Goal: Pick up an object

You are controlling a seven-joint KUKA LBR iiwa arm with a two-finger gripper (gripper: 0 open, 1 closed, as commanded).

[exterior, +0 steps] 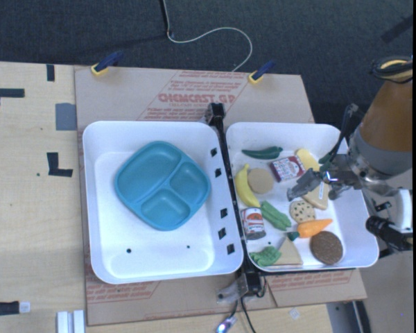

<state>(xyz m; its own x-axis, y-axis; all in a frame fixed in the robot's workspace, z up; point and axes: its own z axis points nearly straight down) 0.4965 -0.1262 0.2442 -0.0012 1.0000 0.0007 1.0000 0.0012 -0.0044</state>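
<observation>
Hand [317, 184] low in the right bin [347, 134], right of centre of the frame, just over the cookie [301, 210] and a pale wedge [317, 200]; fingers apparently parted with nothing visibly between them. Probably the approach step, grasp not yet made; next, a lowering onto one item and a closing. Close by: carrot [313, 227], brown disc [326, 247], banana [246, 186], green pepper [262, 152]. Farther left, blue plate [163, 184] in the left bin [97, 207]. Beneath, cardboard on a wooden desk [28, 207]; dark carpet across the top.
</observation>
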